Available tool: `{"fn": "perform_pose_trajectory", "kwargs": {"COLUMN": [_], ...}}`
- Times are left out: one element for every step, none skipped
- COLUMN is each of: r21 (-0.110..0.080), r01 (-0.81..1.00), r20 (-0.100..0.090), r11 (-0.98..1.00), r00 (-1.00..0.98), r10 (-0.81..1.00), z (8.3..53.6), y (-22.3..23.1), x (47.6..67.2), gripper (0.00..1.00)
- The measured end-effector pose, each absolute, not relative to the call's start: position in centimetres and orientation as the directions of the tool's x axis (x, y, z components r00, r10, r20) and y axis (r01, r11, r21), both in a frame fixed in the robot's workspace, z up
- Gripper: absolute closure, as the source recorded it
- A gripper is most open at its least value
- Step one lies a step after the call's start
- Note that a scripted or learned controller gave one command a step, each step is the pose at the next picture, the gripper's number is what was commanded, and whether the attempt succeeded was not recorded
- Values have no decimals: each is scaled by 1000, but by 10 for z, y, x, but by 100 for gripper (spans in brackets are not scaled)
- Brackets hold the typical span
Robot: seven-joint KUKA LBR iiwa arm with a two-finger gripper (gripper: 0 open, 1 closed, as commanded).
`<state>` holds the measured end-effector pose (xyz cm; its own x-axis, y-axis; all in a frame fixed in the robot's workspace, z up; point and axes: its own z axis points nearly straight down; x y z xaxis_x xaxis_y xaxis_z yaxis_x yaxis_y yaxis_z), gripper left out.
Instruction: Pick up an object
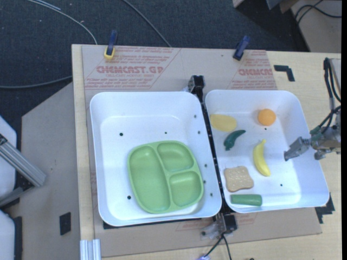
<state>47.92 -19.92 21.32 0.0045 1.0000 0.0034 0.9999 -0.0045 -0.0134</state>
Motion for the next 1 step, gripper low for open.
{"fn": "perform_pose_trajectory", "kwargs": {"r21": [-1], "r01": [1000], "r20": [0], "r11": [0], "r00": [0], "r10": [1000], "z": [220], "y": [-199], "x": [482], "gripper": [0]}}
